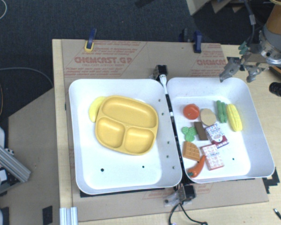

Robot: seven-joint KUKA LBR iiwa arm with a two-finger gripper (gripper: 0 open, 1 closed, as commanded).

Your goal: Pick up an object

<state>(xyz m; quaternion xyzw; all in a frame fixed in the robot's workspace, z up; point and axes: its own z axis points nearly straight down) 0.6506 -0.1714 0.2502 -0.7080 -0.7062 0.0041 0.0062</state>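
My gripper [237, 75] hangs over the far rim of the right bin [257, 139], open, with nothing between its fingers. Several toy foods lie below and in front of it in that bin: a red tomato [191, 111], a tan round piece [208, 116], a green pod [221, 110], a yellow corn cob [234, 116], green broccoli [189, 133], a brown bar [201, 131], two printed packets [216, 134] [213, 156], a waffle [191, 151] and an orange-red carrot [196, 168].
The left bin [84, 163] holds a yellow divided plate [126, 124] with a yellow piece [95, 108] tucked under its left edge. A black clamp strip [168, 111] runs between the bins. Blue clamps [197, 41] stand at the bench's far edge.
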